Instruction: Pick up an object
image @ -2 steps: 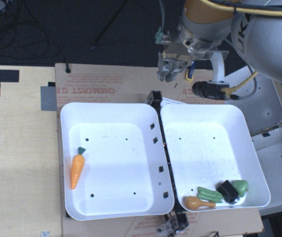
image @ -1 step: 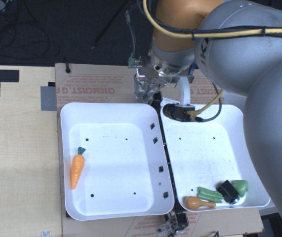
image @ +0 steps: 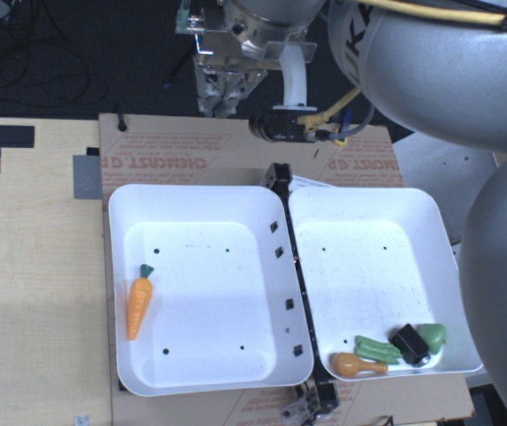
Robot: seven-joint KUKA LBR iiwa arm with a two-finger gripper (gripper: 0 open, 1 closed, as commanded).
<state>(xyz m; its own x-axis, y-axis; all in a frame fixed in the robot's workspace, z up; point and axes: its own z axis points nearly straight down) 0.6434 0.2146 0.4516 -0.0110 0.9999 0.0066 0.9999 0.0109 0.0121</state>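
An orange toy carrot with a green top lies by the left wall of the left bin. In the front right corner of the right bin a small heap holds an orange pear-shaped piece, a green bean pod, a black block and a green piece. My gripper hangs high above the bench, behind the left bin's far edge, well away from all objects. Nothing is seen between its fingers.
The bins sit on a cardboard sheet on a light wooden bench. A black clip strip joins the bins down the middle. The big grey arm fills the upper right.
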